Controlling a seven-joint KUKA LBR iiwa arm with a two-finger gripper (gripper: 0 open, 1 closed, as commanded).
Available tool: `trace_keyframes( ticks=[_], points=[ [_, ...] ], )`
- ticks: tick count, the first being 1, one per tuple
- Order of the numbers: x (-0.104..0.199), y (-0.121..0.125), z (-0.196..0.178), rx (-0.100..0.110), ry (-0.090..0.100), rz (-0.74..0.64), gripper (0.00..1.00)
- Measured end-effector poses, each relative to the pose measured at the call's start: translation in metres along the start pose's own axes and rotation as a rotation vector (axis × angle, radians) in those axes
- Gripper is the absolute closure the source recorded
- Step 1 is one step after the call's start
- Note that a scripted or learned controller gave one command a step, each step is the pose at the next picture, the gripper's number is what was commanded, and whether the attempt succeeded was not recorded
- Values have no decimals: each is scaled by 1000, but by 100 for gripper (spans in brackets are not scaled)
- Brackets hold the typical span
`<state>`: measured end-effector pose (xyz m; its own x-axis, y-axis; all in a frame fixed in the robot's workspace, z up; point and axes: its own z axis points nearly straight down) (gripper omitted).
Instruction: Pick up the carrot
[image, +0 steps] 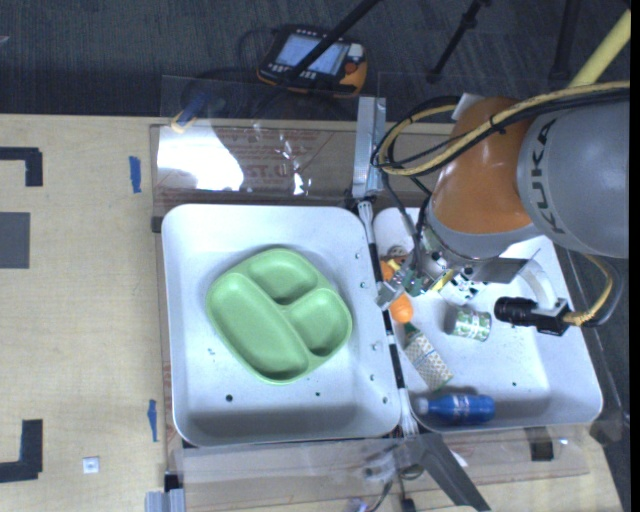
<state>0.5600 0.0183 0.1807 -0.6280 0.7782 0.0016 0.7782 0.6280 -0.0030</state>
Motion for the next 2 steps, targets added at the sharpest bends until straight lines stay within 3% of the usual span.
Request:
trace_keyframes(
  ticks=[1, 2],
  points=[
    [-11, 37, -78, 2, 0, 148, 100],
    [-22, 30, 0, 2, 2, 69, 100]
  ],
)
